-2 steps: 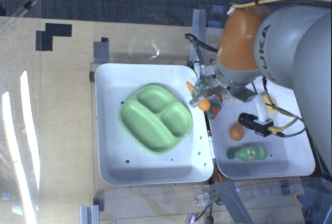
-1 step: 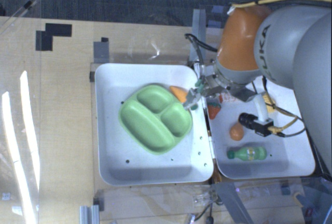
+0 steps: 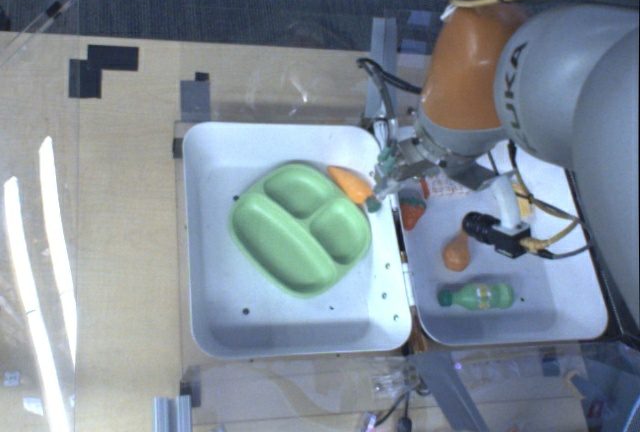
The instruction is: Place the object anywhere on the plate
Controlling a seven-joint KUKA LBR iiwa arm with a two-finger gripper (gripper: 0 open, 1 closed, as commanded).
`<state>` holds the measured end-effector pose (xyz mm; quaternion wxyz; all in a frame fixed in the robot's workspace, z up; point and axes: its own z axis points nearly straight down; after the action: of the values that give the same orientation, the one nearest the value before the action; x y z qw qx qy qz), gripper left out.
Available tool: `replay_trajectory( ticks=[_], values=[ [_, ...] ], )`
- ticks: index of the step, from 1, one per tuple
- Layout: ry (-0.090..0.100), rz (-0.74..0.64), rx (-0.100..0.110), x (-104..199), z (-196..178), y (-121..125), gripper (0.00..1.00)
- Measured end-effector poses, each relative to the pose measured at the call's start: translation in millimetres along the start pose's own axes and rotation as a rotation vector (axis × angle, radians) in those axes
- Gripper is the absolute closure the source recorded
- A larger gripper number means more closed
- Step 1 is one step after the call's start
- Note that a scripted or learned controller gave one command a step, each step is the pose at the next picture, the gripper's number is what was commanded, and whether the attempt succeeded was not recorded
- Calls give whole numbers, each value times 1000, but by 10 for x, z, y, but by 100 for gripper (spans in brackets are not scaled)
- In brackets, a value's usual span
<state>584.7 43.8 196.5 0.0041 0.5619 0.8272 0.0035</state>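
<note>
The grey KUKA arm with its orange band (image 3: pixel 468 60) reaches in from the right and hangs over the seam between the two bins, a stance that suits carrying something from the right bin across to the left one. The left shallow white bin (image 3: pixel 215 310) holds the green three-compartment plastic plate (image 3: pixel 300 228), lying tilted near the bin's middle; all three compartments look bare. The right shallow white bin (image 3: pixel 575 315) holds a green plastic bottle with a yellow label (image 3: pixel 478 296) lying on its side near the front wall, a small orange-brown pear-shaped toy (image 3: pixel 456 254) just behind it, and a red strawberry-like piece (image 3: pixel 412 212) close to the dividing wall. The two-finger gripper (image 3: pixel 378 188) sits low at the plate's right edge, and whether it is spread or closed cannot be told. The orange carrot-shaped toy (image 3: pixel 349 183) lies just beside it, touching or overlapping the plate's upper right rim, so placement seems nearly or barely made.
</note>
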Motion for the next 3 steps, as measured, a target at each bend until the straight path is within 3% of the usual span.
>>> replay_trajectory(
  ticks=[1,2,3],
  values=[
    [1,135,5,524,-215,-25,100],
    [2,327,8,789,114,-427,100],
    [2,74,5,1016,-338,-631,100]
  ],
)
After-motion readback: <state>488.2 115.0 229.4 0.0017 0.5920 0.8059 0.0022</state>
